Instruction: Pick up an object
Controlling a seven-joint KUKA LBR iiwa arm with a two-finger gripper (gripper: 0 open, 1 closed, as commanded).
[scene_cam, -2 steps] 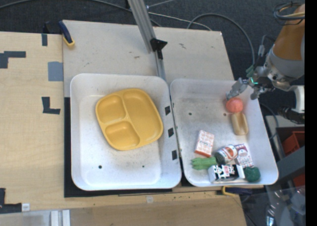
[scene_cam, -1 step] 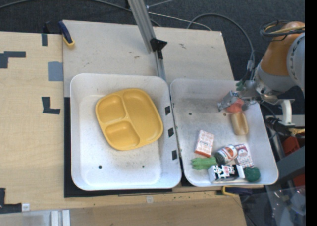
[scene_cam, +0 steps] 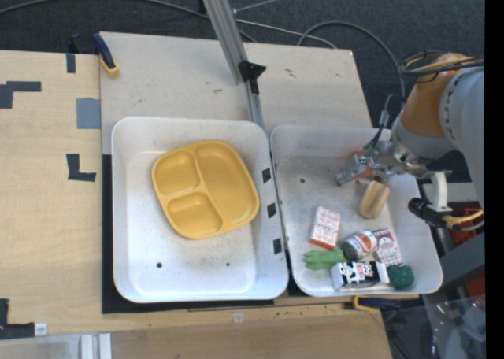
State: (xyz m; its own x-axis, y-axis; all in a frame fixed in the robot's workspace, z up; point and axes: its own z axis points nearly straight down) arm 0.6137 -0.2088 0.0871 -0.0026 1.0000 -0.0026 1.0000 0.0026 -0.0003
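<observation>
Right bin (scene_cam: 303, 153): gripper (scene_cam: 352, 172) low over the floor, finger state indiscernible; tan cylinder (scene_cam: 373, 198) just beside it, small carton (scene_cam: 324, 228) below. Left bin (scene_cam: 130, 192): yellow divided plate (scene_cam: 205, 188).

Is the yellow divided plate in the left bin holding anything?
Empty: the yellow plate lies flat in the left bin, its three compartments all bare.
</observation>
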